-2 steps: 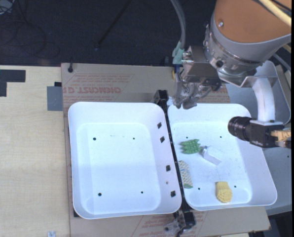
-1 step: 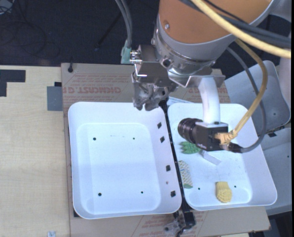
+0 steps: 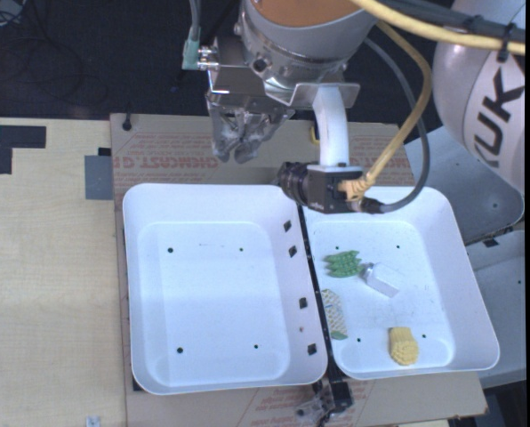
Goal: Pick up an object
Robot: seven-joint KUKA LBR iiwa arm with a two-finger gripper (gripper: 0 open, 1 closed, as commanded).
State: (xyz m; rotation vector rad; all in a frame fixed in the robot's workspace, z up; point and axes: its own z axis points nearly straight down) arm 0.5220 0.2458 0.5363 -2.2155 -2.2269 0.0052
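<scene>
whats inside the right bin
Right bin holds a green toy, a clear little piece, a yellow corn-like toy and a netted item by its left wall. The camera mount hides its back-left corner.

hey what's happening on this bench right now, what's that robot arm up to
A grey KUKA arm with an orange band reaches in over two white bins set side by side. Its hand hangs above the far edge of the left bin, with nothing visibly held. The things to pick all lie in the right bin: a green piece, a small clear item, a yellow corn-like piece and a pale netted item by the divider. No pick has been made yet.
</scene>
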